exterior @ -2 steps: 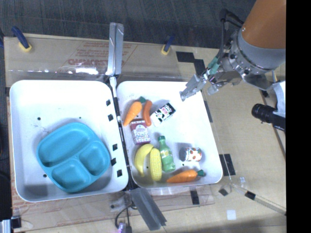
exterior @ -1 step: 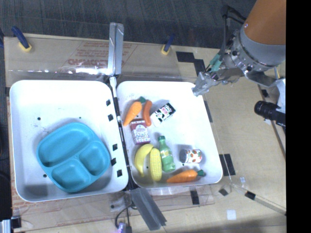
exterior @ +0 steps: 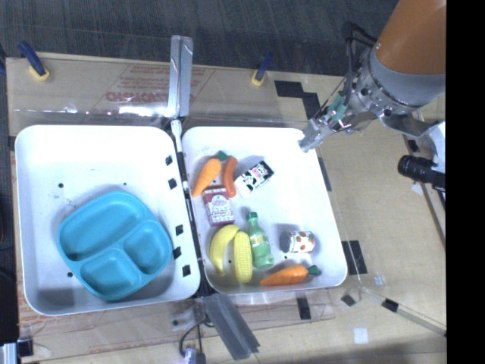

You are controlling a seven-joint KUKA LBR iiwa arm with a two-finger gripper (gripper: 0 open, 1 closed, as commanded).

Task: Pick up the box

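A small black-and-white carton box (exterior: 254, 177) lies tilted in the upper middle of the right bin (exterior: 327, 226). A flat red box (exterior: 218, 207) lies to its lower left, beside the bin's left wall. My gripper (exterior: 312, 138) hangs over the right bin's far right corner, up and to the right of the carton, well apart from it. I see nothing held in it.
The right bin also holds two carrots (exterior: 207, 174) (exterior: 286, 276), a banana (exterior: 221, 246), a corn cob (exterior: 241, 256), a green bottle (exterior: 259, 243) and a small can (exterior: 300, 242). A blue divided plate (exterior: 114, 244) lies in the left bin (exterior: 30, 203).
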